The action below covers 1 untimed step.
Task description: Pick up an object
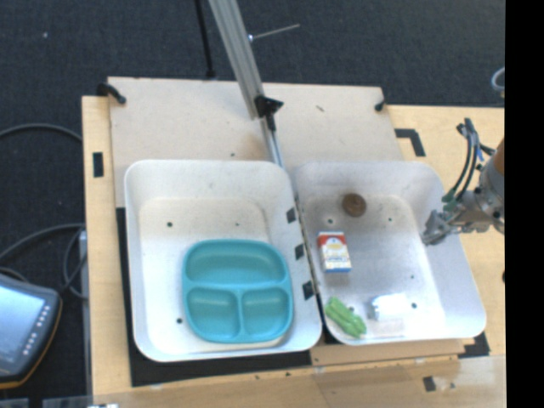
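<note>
While our gripper (435,225) hangs over the right bin's (450,287) right rim, we judge the approach step is in hand, with nothing picked yet. Whether the tool is released or clenched we cannot tell. Candidates lie in that bin: a small box (335,252) near its left wall, a brown disc (354,204) farther back, a green thing (345,316) and a white thing (388,305) at the near edge. Next we must move left and descend over one.
</note>
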Available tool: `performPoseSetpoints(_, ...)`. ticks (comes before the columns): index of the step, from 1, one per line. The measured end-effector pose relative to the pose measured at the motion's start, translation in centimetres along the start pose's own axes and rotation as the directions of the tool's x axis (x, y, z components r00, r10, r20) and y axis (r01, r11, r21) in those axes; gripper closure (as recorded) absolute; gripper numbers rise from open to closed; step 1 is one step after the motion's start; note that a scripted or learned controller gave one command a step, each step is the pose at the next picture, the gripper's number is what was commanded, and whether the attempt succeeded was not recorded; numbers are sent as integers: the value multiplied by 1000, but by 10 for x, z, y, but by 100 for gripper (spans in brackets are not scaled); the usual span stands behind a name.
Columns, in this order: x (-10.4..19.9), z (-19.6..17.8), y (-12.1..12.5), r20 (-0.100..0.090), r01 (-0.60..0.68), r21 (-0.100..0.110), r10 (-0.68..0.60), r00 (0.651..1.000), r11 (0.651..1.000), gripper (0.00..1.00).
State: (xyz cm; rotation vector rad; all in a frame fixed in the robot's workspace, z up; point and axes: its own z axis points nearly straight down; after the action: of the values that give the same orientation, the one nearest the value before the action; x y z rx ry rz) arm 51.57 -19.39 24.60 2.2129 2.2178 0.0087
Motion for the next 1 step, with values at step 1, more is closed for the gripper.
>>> performPoseSetpoints(1,-1,-10,1,1,3,-3,-3,1000,1000,100)
